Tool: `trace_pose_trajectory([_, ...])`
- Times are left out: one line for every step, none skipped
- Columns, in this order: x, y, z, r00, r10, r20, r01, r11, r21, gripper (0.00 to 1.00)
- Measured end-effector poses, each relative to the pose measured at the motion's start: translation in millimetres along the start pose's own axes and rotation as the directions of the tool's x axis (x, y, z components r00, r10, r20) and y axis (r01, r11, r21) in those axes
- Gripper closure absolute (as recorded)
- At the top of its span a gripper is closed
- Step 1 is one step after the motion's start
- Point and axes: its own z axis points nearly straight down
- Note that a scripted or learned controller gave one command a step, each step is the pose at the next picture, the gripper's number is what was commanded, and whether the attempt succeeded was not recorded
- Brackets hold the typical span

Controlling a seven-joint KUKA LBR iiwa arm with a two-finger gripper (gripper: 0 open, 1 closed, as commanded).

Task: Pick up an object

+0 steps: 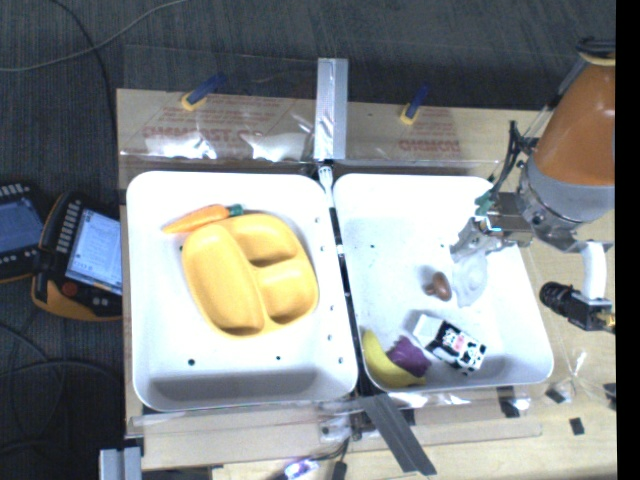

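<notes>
Camera view, nearest first: along the front wall of the right bin (pixel 520 368) sit a banana (pixel 380 363), a purple piece (pixel 407 353) and a black-and-white carton (pixel 458 348), bunched together. Just behind them lies a small brown object (pixel 438 286). The tool (pixel 478 240) hangs above and right of it, near but apart. The left bin (pixel 150 298) holds a yellow divided tray (pixel 250 273), with a carrot (pixel 200 216) at its far edge.

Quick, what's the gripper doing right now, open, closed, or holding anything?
Gripper: over the right bin, just above and to the right of the small brown object; whether it is open or shut cannot be told, and nothing is seen held in it.
</notes>
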Motion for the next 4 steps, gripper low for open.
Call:
trace_pose_trajectory([0,0,0,1.0,0.0,0.0,0.0,1.0,0.0,0.0])
trace_pose_trajectory([-19,46,130,0.996,-0.094,-0.001,0.094,0.996,0.003,0.0])
trace_pose_trajectory([-52,37,166,0.995,-0.104,-0.001,0.104,0.995,-0.014,0.0])
trace_pose_trajectory([-49,39,157,0.994,-0.106,-0.005,0.105,0.994,-0.018,1.0])
